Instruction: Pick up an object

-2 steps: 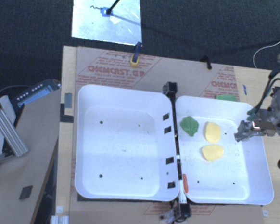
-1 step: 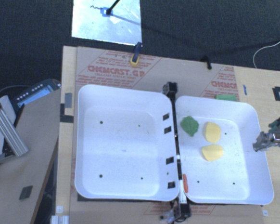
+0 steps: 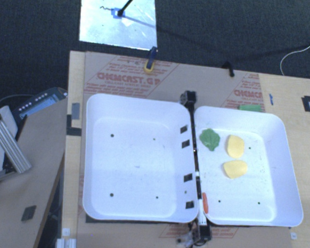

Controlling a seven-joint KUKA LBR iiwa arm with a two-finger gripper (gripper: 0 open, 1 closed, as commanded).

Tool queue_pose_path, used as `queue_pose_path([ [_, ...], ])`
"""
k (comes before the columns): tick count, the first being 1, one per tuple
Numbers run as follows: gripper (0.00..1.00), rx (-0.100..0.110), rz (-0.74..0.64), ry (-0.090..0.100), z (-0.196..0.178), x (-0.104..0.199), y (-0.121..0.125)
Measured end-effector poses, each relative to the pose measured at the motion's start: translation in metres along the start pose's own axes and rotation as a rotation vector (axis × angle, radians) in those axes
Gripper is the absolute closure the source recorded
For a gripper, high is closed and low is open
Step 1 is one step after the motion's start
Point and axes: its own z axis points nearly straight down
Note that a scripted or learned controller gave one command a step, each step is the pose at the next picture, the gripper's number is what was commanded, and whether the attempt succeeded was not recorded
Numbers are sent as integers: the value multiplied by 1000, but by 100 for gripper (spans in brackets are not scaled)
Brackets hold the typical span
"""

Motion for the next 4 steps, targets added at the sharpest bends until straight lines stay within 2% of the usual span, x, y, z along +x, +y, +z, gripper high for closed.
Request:
queue_pose_path([
  [1, 100, 34, 3, 10, 154, 41, -30],
  [2, 100, 4, 0, 3, 13, 49, -24],
  [3, 100, 15, 7, 2, -1, 4, 17],
  [4, 100, 34, -2, 10, 133, 63, 18],
])
